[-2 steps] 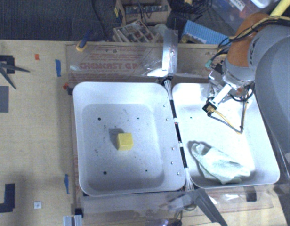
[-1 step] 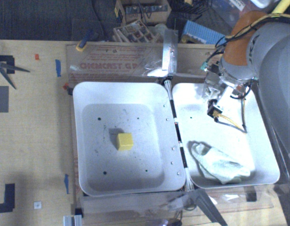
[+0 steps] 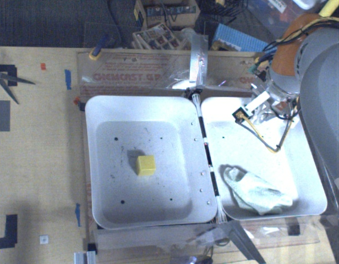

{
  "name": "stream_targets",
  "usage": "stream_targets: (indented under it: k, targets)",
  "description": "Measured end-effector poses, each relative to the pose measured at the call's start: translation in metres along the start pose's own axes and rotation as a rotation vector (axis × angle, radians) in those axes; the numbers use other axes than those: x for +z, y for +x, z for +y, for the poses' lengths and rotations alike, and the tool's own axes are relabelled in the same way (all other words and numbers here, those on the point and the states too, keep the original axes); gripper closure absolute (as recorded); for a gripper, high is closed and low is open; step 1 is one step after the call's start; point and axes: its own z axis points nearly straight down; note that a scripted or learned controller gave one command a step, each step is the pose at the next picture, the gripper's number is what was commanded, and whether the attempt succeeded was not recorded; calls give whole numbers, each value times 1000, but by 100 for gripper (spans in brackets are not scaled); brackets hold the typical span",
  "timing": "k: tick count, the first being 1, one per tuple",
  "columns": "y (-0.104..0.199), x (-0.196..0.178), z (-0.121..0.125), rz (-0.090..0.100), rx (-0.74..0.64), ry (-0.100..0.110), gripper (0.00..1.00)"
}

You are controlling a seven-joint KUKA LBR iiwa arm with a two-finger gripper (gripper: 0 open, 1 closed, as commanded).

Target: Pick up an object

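Note:
A small yellow block (image 3: 146, 165) lies near the middle of the left bin (image 3: 103, 114). A crumpled white cloth-like object (image 3: 256, 191) rests at the near side of the right bin (image 3: 310, 197). My gripper (image 3: 258, 108) hangs over the far part of the right bin, well apart from both objects, with a white tag and a thin black cable loop (image 3: 271, 142) trailing below it. Nothing is seen held in it.
The big grey arm (image 3: 323, 92) with its orange band (image 3: 296, 29) covers the right bin's right side. A ridge (image 3: 205, 147) divides the two bins. Boxes, cables and a clear plastic sheet (image 3: 158, 70) lie behind the bins.

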Motion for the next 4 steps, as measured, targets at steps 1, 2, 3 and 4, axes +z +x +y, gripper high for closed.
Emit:
stream_targets:
  k: [1,2,3,4]
  targets:
    - [-19,-15,-6,-1,504,2,100]
    - [-45,-9,12,-2,429,4,100]
    - [-65,-10,44,0,490,1,100]
    - [-94,-11,41,-2,506,4,100]
